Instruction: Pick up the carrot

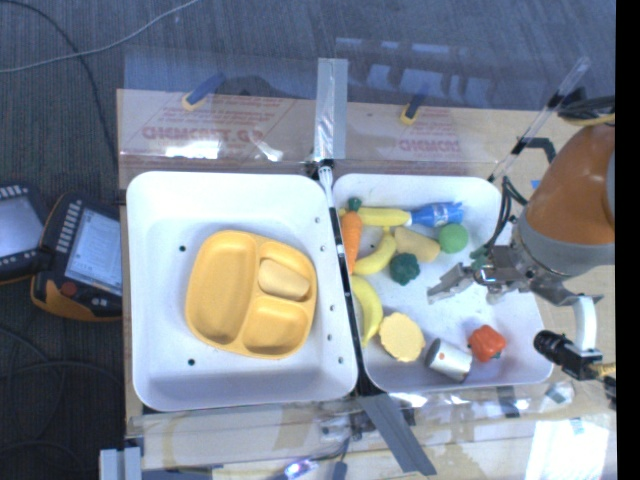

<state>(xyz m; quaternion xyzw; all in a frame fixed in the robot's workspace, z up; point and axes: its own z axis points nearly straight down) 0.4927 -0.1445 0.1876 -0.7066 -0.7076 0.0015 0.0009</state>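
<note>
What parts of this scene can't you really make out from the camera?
- Claw, camera view: too small and blurred to tell how its tips are set.
- Arm: cut off by the right edge.
- Carrot: pressed against the right bin's left wall, so its far side is hidden.
- Blue item: too blurred to name.
- Silver can: its label is unreadable.
- Handheld screen on the floor: its display is too small to read.

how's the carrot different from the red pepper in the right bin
The carrot is long, thin and orange with a green top; the red pepper is short, chunky and red-orange. The carrot lies against the bin's left wall, upper part; the pepper sits near the lower right corner. The gripper is nearer the pepper. Both lie in the right bin, untouched.
</note>
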